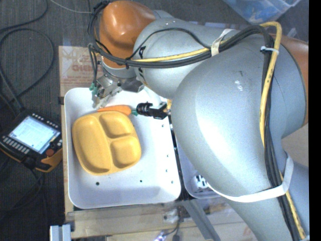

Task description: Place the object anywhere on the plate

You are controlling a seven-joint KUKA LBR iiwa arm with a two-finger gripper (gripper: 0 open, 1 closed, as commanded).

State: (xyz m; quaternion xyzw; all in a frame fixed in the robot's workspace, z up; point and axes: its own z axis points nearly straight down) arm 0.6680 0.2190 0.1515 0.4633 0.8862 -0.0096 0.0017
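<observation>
The carrot lies flat in the left bin, touching the far rim of the yellow divided plate rather than resting in a compartment; so it seems not yet placed; the gripper hangs just above its tip, fingers angled down; how far they part I cannot tell.

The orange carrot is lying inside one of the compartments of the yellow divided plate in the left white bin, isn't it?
Not quite. The camera view shows the orange carrot lying on the floor of the left white bin, against the top edge of the yellow divided plate, not inside a compartment. The gripper hangs just above the carrot's left end.
</observation>
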